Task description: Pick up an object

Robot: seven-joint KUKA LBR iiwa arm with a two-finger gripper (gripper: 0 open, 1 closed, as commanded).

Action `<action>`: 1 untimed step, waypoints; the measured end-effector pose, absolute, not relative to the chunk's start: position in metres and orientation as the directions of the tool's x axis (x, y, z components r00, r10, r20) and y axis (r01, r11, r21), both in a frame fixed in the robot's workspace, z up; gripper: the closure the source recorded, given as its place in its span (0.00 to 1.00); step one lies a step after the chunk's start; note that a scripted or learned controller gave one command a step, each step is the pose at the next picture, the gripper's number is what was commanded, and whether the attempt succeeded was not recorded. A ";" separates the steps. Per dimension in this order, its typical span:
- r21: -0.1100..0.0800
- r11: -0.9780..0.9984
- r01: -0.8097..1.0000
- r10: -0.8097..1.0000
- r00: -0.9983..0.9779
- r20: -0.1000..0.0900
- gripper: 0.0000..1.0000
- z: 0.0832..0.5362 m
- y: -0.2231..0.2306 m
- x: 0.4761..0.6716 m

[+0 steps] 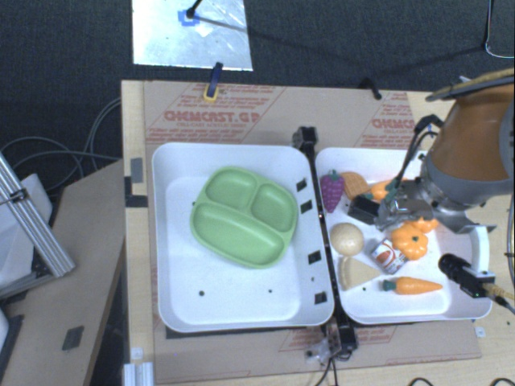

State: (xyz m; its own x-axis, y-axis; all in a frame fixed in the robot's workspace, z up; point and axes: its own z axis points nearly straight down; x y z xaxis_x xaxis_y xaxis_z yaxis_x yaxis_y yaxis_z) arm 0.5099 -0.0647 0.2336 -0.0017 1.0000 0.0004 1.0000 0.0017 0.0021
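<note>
From the camera view, red print reading "CHEMCAST GP" runs across the brown protective sheet (217, 115) that covers the bench, once behind the left bin and again, slanted, behind the right one. A small can (387, 255) in the right bin carries a red and white label whose words are too small to read.

The bench stands on dark carpet (64, 47). A shiny metal plate (191, 22) with a blue mark lies beyond it, a yellow-tipped clamp (213, 83) sits at the bench's far edge, and an aluminium rail (28, 219) leans over a lower board to the left.

The left bin (181, 296) holds a green divided plate (244, 215), resting tilted near its middle. The right bin (418, 310) holds purple grapes (331, 189), an orange piece (354, 185) beside them, a pale round onion (348, 239), a cream wedge (358, 273), the can, an orange pumpkin (412, 241) and a carrot (412, 285) lying along the near side.

The arm reaches in from the right, and its pincer (385, 210) hangs low over the middle of the right bin, with the pumpkin and can just beside it on the near side and the onion to its left. Whether the pincer is wide or narrow cannot be told, and nothing is visibly gripped.
</note>
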 end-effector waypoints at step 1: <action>0.002 0.005 1.000 1.000 -0.005 0.000 1.00 0.228 -0.054 0.516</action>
State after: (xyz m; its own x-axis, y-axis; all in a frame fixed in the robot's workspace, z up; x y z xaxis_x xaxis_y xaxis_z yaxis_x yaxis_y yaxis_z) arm 0.5162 -0.0544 0.2281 -0.0052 1.0000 -0.0002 1.0000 0.0052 0.0021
